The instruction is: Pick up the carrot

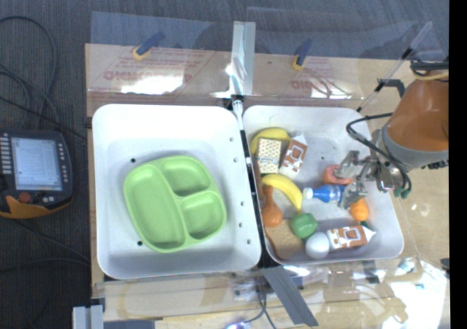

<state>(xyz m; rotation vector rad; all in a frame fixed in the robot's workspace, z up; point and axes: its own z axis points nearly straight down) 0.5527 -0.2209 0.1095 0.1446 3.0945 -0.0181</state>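
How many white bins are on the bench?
2. The left bin holds a green tray; the right bin holds the toy food.

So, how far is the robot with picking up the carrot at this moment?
Done: not much. The claw is inside the right bin. In hand: it hangs next to the blue bottle, on the bin's right side. Left: what looks like the carrot lies beside the banana near the bin's left wall, apart from the claw. Reaching it, gripping it and lifting it are not yet done.
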